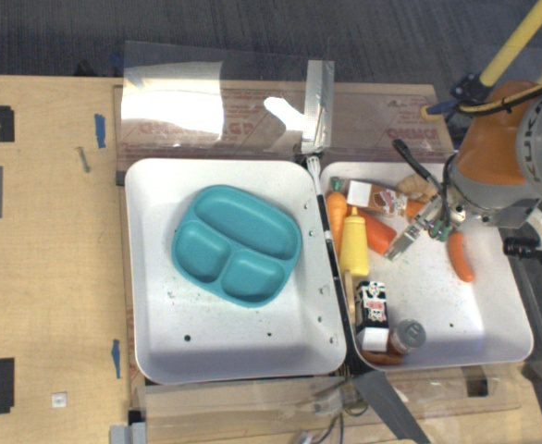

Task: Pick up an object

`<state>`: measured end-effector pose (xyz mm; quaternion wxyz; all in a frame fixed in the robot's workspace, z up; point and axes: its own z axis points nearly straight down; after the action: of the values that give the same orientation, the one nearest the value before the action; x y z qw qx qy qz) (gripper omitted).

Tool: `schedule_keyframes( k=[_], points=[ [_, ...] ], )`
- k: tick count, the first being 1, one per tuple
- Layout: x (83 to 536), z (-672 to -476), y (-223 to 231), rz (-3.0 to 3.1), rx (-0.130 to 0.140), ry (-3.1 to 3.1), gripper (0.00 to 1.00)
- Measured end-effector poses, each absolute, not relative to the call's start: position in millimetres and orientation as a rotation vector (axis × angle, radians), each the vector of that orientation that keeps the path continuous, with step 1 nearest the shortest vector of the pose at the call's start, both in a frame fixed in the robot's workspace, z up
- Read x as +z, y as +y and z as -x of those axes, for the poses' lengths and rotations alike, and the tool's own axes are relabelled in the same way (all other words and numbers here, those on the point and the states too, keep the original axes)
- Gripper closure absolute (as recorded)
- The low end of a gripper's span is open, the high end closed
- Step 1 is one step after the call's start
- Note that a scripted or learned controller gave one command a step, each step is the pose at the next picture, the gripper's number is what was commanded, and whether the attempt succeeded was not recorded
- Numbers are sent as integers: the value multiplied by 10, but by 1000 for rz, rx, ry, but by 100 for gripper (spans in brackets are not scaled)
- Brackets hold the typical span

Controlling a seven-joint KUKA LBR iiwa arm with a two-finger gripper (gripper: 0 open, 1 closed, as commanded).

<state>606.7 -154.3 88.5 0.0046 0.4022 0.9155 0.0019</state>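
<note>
Left bin (151, 248), teal tray (237, 245), right bin (493, 331), carrots (461, 257)

The arm (516, 151) is cut off by the right edge.

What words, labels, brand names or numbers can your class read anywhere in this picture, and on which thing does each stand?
Nothing here reads clearly.
Reddish print on the brown cardboard strip behind the bins: too blurred to read.
Label on the small orange-and-white packet in the right white bin: too small to read.
Black-and-white patterned carton: markings, no legible text.
The yellow plastic bottle and teal divided plate show no text.
</note>
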Motion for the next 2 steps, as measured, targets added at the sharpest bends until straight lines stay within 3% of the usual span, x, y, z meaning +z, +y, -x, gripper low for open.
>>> schedule_keyframes(
  k=[1, 2],
  points=[
    [1021, -6100, -1549, -1251, 4, 2858, 100],
    [2321, -6670, -994, -1250, 9, 2865, 100]
  ],
)
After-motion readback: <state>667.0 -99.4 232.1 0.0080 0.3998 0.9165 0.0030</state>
